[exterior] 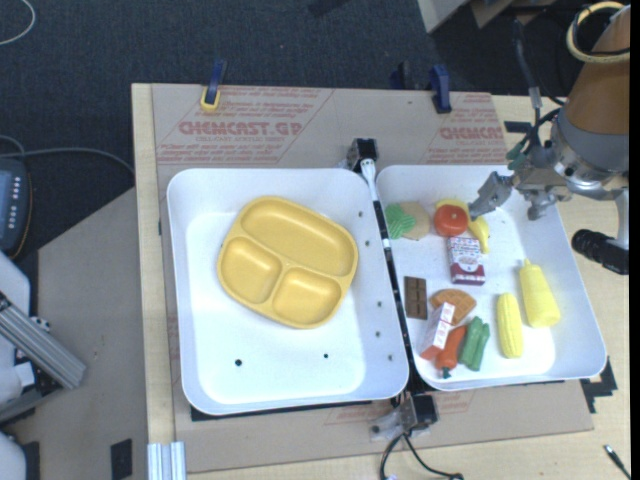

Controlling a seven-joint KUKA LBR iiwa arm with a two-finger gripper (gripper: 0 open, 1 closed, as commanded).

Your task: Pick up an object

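Note:
The right bin (575, 353) holds several toy foods: a green leafy piece (403, 220), a red tomato (451, 217), a small yellow piece (481, 234), a red-and-white carton (465, 259), a brown bar (416, 296), a tan cookie (453, 300), a carrot (450, 346), a green vegetable (474, 343) and two yellow corn cobs (509, 324) (538, 294). My gripper (513, 200) hangs over the bin's far part, just right of the tomato. It is open, with nothing between its fingers.
A yellow divided plate (288, 261) lies in the left bin (200, 368). Blue and yellow clamps (439, 88) (211, 90) hold the board at the back. A black part (600, 248) juts in at the right edge.

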